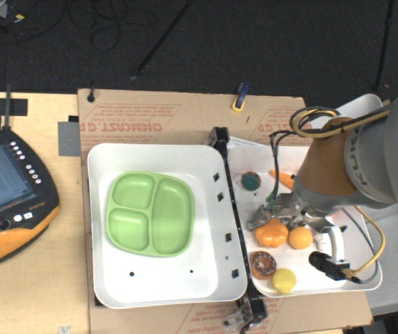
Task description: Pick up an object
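Right bin (366, 284), gripper (281, 219) over orange fruit (271, 234), finger state unclear

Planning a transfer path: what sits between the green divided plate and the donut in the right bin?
In the camera view, bare white floor of the left bin, then the black clamp strip joining the bins, lie between the green divided plate and the donut.

I see a light wooden bench (32, 284) carrying a brown cardboard sheet (157, 120) with two shallow white bins on it: the left bin (108, 270) and the right bin (366, 280), touching. A teach pendant (8, 193) lies at the bench's left edge.
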Controlling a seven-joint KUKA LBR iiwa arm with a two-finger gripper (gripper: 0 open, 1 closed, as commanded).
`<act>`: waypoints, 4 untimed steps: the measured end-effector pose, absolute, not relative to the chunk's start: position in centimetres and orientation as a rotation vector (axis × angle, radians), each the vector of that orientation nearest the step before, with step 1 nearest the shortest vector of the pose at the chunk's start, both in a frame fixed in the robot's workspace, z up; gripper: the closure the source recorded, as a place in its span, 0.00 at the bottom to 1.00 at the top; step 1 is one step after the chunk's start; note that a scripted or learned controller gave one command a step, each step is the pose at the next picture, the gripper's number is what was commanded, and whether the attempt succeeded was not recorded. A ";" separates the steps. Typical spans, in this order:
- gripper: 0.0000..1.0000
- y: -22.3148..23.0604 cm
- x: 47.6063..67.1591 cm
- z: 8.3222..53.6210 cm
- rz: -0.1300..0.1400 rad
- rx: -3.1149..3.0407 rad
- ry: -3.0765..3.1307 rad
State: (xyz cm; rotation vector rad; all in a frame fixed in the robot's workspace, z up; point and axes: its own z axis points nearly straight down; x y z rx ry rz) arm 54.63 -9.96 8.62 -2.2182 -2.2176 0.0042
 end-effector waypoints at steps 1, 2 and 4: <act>1.00 -10.2 54.6 9.7 0.005 -2.226 -2.209; 1.00 -9.5 54.3 14.3 0.000 -2.220 -2.221; 1.00 -8.9 55.1 22.9 -0.001 -2.221 -2.222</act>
